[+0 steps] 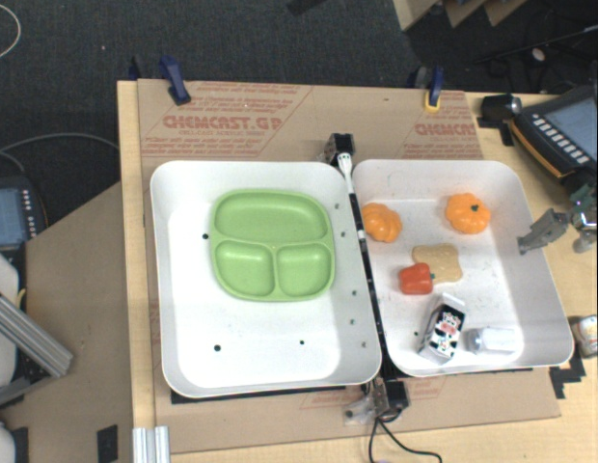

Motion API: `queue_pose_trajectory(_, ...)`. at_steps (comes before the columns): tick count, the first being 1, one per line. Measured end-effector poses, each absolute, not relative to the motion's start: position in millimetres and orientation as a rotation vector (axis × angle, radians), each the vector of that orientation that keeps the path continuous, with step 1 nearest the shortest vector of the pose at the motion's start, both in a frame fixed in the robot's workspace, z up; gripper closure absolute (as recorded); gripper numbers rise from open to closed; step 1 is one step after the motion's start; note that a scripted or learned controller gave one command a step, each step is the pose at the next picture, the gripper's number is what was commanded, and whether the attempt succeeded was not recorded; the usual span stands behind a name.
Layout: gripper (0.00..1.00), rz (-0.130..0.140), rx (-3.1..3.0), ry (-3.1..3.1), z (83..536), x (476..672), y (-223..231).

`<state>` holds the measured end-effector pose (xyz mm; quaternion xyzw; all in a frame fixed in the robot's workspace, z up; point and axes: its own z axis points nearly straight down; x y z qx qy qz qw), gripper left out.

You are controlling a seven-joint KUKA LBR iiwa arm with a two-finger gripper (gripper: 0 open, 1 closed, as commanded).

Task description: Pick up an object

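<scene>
The right bin holds several small items. An orange fruit-like piece lies by its left wall and an orange pumpkin-like piece sits farther right. A tan slab touches a red pepper. Near the front lie a black-and-white carton and a pale grey-white object. My gripper hangs at the right rim of this bin, to the right of all the items. It is open, with nothing between its grey fingers.
The left bin carries a green divided plate. A black divider strip runs between the bins. A tablet-like device lies at the far right of the bench, behind the gripper.
</scene>
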<state>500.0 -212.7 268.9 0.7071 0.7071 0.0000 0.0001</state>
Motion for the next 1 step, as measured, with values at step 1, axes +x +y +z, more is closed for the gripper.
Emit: queue_pose_trajectory(1,0.00,0.013,2.204,2.220,377.6,508.2,-167.7)
